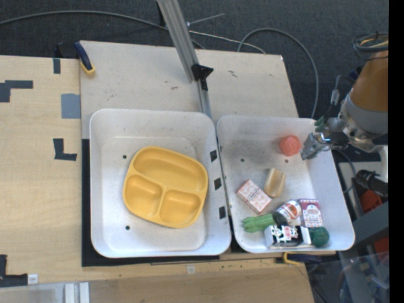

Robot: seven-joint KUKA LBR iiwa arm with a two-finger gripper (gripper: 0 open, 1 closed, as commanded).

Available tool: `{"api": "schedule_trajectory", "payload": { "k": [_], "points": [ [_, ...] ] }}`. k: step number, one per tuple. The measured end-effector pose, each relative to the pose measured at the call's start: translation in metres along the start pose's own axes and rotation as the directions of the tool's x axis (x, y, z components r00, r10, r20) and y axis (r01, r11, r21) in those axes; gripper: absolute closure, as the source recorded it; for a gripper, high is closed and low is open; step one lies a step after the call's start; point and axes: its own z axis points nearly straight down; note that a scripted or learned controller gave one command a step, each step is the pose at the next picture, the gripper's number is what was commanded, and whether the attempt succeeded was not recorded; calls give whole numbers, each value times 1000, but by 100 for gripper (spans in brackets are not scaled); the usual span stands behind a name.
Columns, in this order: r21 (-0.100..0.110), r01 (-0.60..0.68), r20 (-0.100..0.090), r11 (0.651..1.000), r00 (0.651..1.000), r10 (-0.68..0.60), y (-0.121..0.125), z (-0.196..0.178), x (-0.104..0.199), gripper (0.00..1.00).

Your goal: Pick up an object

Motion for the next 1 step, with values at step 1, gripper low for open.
{"api": "schedule_trajectory", "payload": {
  "k": [1],
  "points": [
    [1,0,-1,1000,1000,0,1,-25,0,100]
  ]
}}
